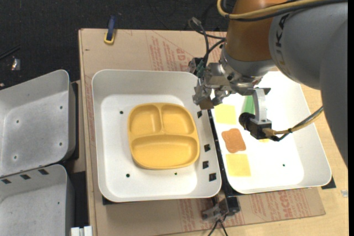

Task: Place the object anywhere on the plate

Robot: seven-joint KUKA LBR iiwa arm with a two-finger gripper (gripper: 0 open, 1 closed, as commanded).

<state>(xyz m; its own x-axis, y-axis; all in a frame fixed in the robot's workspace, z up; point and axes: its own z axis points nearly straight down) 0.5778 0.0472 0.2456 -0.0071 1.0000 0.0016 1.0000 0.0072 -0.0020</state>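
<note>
Grey arm, orange wrist band, yellow cable

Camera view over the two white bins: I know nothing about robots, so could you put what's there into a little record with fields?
Left side: left shallow white bin, holding a yellow three-compartment plastic plate
Right side: right shallow white bin, holding the loose pieces
Pieces: far pale yellow flat square; orange-brown flat piece; near pale yellow flat square; green piece, partly hidden by the arm
Robot: gripper above the seam between the bins
On the plate: nothing yet
</note>
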